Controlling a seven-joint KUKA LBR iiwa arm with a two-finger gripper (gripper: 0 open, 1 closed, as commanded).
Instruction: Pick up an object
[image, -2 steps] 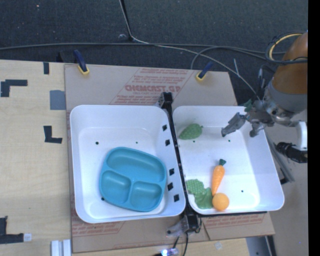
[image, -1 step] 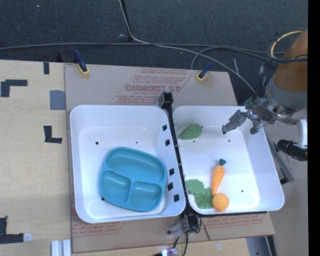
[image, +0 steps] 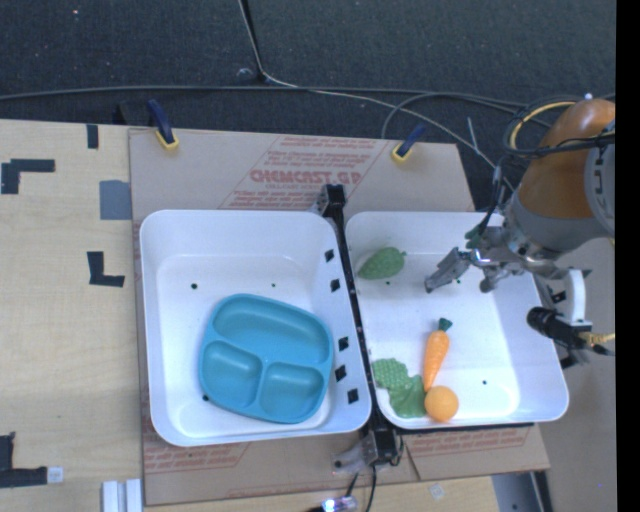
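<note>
Since your pincer (image: 462, 272) hangs spread wide and holding nothing at right of centre, the carrot (image: 435, 356) just below looks the likeliest pick.

dark carpet floor (image: 150, 45) beyond the claw (image: 468, 270), a cable (image: 300, 85) trailing across it. pale wood bench (image: 60, 340) far to its left, black tape marks (image: 100, 270), cardboard sheet (image: 290, 170) clamped on top.

Tray (image: 266, 358) in left bin (image: 160, 300)
</note>
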